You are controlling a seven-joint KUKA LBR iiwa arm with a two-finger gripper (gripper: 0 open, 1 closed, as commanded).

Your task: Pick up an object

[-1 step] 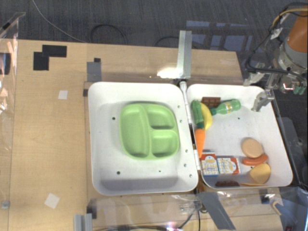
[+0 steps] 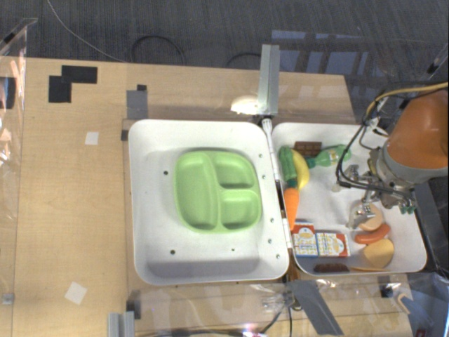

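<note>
My gripper [image 2: 365,213] hangs low over the right side of the right bin [image 2: 330,188], below the arm's orange band [image 2: 421,135]. Directly under it lies a pale peach-coloured slice [image 2: 375,223], with a red sausage [image 2: 370,236] and a tan bread-like piece [image 2: 379,253] just in front. I see nothing lifted off the bin floor. At the bin's left wall lie a yellow banana [image 2: 302,170], a green vegetable [image 2: 287,166] and an orange carrot [image 2: 291,206]. A printed carton [image 2: 319,243] lies near the front.
A green divided plate [image 2: 216,190] sits in the left bin [image 2: 151,209]. A brown chocolate bar [image 2: 307,147] and a green bottle [image 2: 328,157] lie at the back of the right bin, a dark bar [image 2: 330,267] at its front edge. Cables loop beside the wrist.
</note>
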